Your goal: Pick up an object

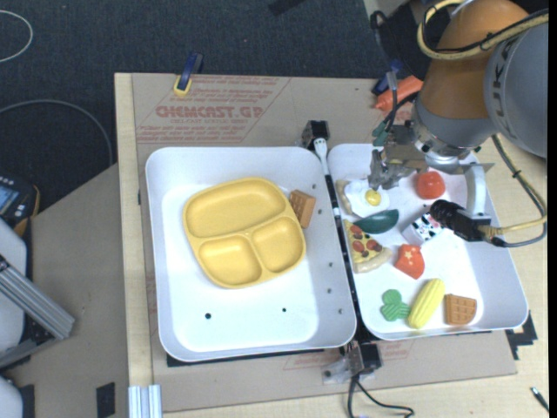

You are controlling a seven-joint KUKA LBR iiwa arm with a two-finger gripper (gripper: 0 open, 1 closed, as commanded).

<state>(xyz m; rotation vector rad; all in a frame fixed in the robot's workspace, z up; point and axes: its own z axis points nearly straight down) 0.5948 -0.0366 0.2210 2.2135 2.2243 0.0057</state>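
My gripper hangs low over the back left part of the right bin, right above a toy fried egg. Nothing visibly hangs from it. Beside the egg lie a dark teal piece and a pizza slice. A red tomato sits just right of the gripper. Further forward are a red piece, a small black-and-white toy, a green piece, a corn cob and a waffle square.
The left bin holds a yellow divided plate and a brown cracker against its right side. A ridge where the two bins meet runs between them. The arm's orange band looms over the right bin's back.
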